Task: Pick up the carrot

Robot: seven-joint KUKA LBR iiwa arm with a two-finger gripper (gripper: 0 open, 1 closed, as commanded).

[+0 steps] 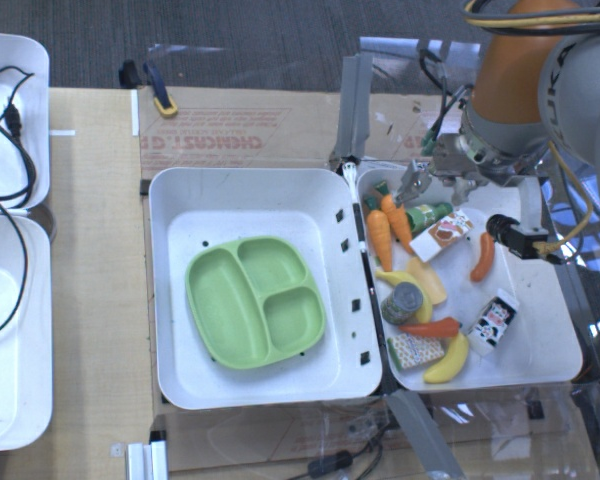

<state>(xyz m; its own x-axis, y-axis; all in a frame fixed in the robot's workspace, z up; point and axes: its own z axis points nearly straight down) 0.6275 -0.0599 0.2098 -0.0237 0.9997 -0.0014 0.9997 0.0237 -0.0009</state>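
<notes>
Two orange carrots lie side by side at the left of the right bin point(540, 368): a bigger carrot point(380, 239) along the bin's left wall and a thinner one point(397, 221) just right of it, both with green tops pointing to the back. My gripper point(417, 180) hangs over the bin's back left part, just behind the thinner carrot's top and apart from it. Nothing shows in its grasp. The grey arm with its orange band point(525, 53) comes in from the upper right.
Around the carrots lie a green bottle point(427, 215), a red-and-white packet point(443, 236), a red sausage point(483, 256), a grey can point(404, 301), a milk carton point(492, 322) and a banana point(448, 360). The left bin point(170, 268) holds a green divided plate point(255, 301).
</notes>
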